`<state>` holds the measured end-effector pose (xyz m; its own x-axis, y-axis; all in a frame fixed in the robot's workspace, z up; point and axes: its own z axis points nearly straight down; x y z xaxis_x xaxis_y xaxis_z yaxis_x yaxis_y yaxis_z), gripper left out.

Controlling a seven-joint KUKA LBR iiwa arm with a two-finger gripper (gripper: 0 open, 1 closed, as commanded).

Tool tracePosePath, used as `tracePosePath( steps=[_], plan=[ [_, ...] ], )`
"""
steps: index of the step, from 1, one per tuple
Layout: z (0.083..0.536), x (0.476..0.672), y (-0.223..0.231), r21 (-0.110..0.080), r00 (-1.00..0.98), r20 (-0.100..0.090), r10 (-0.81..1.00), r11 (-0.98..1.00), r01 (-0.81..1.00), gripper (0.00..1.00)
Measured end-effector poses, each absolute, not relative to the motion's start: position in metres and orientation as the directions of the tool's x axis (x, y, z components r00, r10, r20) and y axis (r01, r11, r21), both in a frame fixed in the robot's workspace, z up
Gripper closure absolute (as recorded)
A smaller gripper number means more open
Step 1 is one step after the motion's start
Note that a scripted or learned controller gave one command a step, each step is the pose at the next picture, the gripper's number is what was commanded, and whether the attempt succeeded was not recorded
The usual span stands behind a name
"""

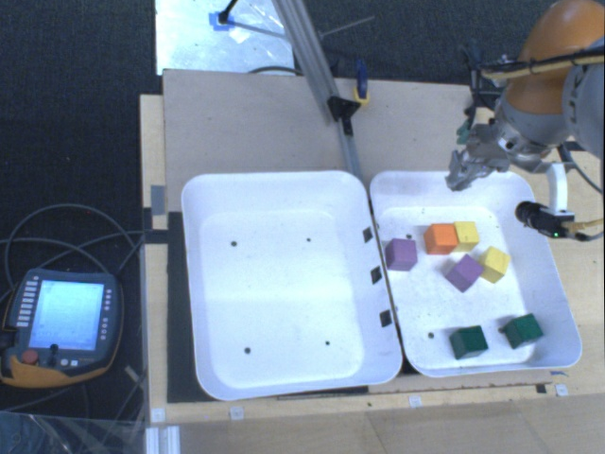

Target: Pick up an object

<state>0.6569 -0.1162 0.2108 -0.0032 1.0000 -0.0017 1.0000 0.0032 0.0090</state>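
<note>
Seven small coloured cubes lie scattered in the right bin (548, 296): two purple, two yellow, two green, one orange cube (440, 238). They look light, rigid and best pinched across flat opposite faces. The end effector (463, 176) hovers above the bin's far edge; its state is unclear.

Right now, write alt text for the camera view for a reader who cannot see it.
The end effector hangs above the far edge of the right white bin, which holds seven cubes: two purple, two yellow, two green and one orange cube. The left white bin sits beside it, and a teach pendant lies off the bench.
</note>
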Motion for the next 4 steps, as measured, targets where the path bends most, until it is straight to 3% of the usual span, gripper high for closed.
tracePosePath(
  steps=[1, 3, 4],
  plan=[
    [0.239, 0.658, -0.116, 0.006, -0.005, -0.001, 1.0, 0.005, 1.0, 1.0],
    [0.253, 0.619, -0.01, 0.0, -0.011, 0.003, 1.0, 0.011, 1.0, 1.0],
    [0.24, 0.612, 0.044, 0.0, -0.011, 0.003, 1.0, 0.011, 1.0, 1.0]
  ],
)
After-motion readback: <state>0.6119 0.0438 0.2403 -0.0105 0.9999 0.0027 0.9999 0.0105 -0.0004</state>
